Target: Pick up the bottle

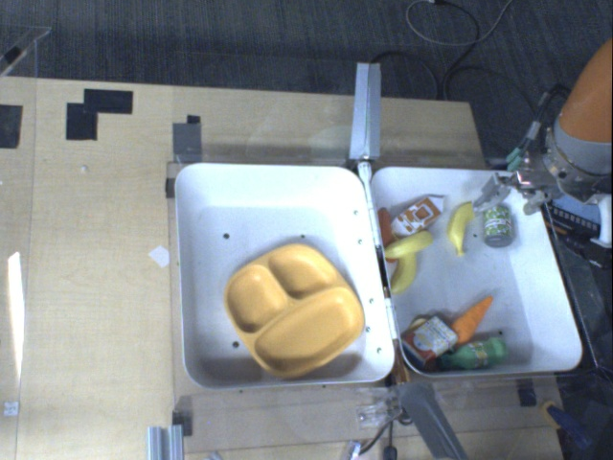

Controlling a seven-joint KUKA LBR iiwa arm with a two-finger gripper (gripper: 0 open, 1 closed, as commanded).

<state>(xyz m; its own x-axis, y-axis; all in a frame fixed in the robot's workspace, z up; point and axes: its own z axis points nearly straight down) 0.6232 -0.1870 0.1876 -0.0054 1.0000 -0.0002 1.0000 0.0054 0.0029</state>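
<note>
Right now your two-finger gripper (505, 188), its opening impossible to judge, is hanging beside the small green-labelled can (496, 226), far from the green plastic bottle (476, 354).

You see a pale matt wooden worktop (86, 257), two smooth white plastic bins (201, 353), a glossy yellow plastic tray (292, 310), a shiny green plastic bottle (476, 354) and a metal divider bar (367, 113).
</note>
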